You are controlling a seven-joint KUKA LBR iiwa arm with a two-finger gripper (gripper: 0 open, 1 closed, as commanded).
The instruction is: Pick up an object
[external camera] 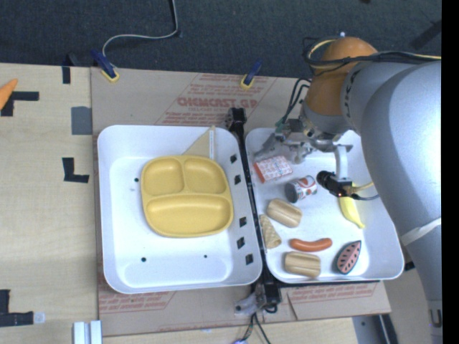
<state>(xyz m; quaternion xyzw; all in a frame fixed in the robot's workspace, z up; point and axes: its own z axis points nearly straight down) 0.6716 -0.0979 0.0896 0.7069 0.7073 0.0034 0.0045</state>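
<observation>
Several small items lie in the right bin (391, 260), any of which could be the pick: a red-and-white packet (273, 168) sits nearest the tool (292, 143), with a small can (304, 188) just beside it, then a bread roll (285, 213), a sausage (310, 244), a second roll (302, 264), a banana (351, 211) and a dark red piece (348, 257). The tool hangs at the bin's far end, right above the packet; whether its fingers are spread or closed cannot be told. The left bin (115, 213) holds a yellow divided plate (187, 195). The packet lies flat, so the fingers may slide off it, or nudge the can next to it.
</observation>
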